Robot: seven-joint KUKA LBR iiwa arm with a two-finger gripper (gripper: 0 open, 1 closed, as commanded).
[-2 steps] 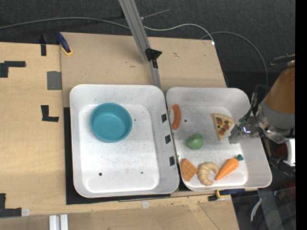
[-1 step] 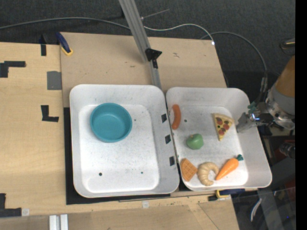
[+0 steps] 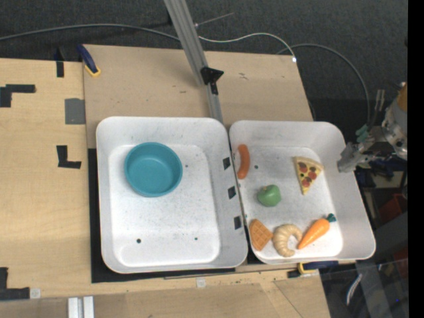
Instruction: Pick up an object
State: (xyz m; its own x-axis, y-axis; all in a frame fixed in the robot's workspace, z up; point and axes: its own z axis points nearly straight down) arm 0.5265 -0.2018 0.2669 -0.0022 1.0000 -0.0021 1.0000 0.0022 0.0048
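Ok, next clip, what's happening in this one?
A robot arm is set to pick something from two white bins, but nothing is picked yet. Its gripper sits at the right edge, beside the right bin and apart from everything in it. That bin has a sausage, pizza slice, green pepper, waffle, croissant and carrot. The left bin has a blue bowl.

A round teal plastic bowl (image 3: 154,169) is seen in the white left bin (image 3: 112,244); an orange toy carrot (image 3: 313,231), a green pepper (image 3: 268,195) and a red-dotted yellow pizza slice (image 3: 307,173) are shown in the speckled right bin (image 3: 354,237).
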